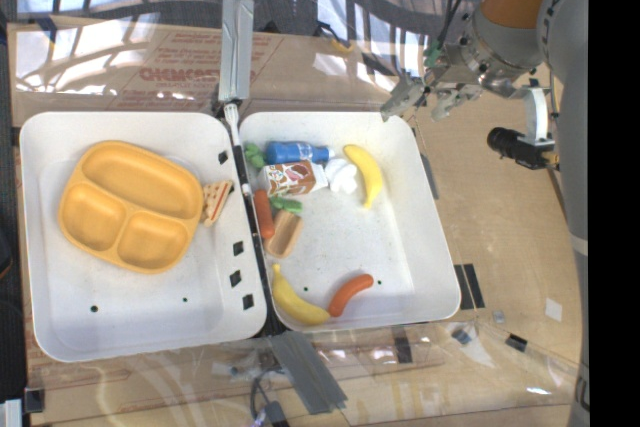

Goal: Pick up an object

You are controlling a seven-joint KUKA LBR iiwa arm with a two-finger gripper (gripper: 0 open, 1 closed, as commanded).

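Banana [297,303] and sausage [350,294] low in right bin [425,245]; second banana [366,175] upper centre, long axis steep. Hand [425,93] upper right, above bin's top corner; finger state unclear. Targets lie lower-left.

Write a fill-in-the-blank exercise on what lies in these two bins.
1. The orange divided tray lies in the ____ bin.
2. The right bin holds ____ bananas.
3. The blue bottle lies ____ the brown carton in the view.
4. The pincer hangs outside the right bin's ____ corner.

Missing: left; two; above; upper right.
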